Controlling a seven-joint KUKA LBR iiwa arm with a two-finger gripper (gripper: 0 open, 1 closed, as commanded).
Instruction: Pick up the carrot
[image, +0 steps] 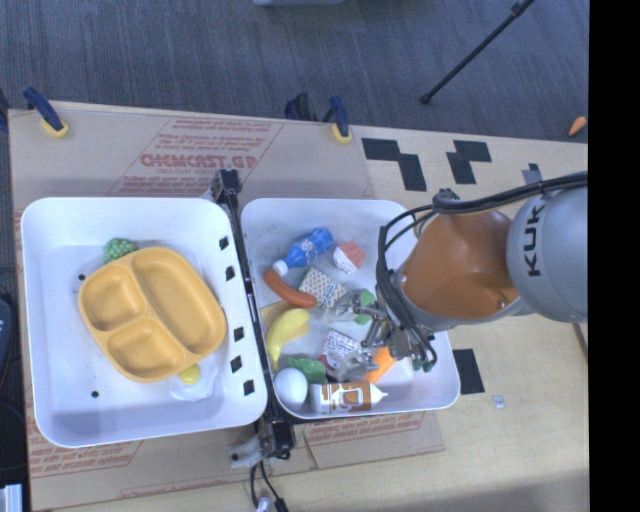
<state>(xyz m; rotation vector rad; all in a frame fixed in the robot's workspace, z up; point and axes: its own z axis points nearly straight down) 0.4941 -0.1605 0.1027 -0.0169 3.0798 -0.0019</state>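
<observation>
The carrot (383, 363) is a small orange piece in the right bin (262, 232), near its front right corner, partly covered by the gripper. My gripper (388, 343) is low in that bin, right over the carrot's upper end, under the arm's orange wrist band (455, 265). Its tips are hidden among the clutter, so a hold on the carrot cannot be made out.
Around the carrot lie a snack packet (340, 348), a bottle with an orange label (345, 397), a white egg (291, 385), a banana (287, 333), a sausage (290, 288) and a blue bottle (305, 247). The left bin (45, 330) holds a yellow divided plate (150, 310), broccoli (120, 248) and a fried egg (190, 380).
</observation>
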